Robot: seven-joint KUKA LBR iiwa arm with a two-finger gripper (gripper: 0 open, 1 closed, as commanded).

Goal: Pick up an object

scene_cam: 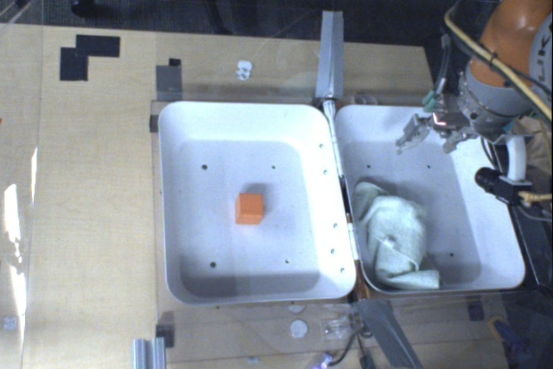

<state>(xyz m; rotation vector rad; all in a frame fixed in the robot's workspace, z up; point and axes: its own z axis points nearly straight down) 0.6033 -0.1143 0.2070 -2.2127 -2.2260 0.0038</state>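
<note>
**Gripper hangs spread over the right bin**

The gripper [430,134] hovers at the right bin's [492,276] far edge — fingers spread, nothing between them. An orange block [250,208] sits mid-left bin [186,186]; a crumpled pale cloth [393,239] fills the right bin's near-left corner.

a grey robot arm [505,95] with a rounded orange band [510,22] above its wrist, ringed by looping black and yellowish cables [484,47]. a metal end effector [429,132] with two slim silver fingers [410,134] sits at its tip, a small red light glowing at the base, a black fitting below.
</note>
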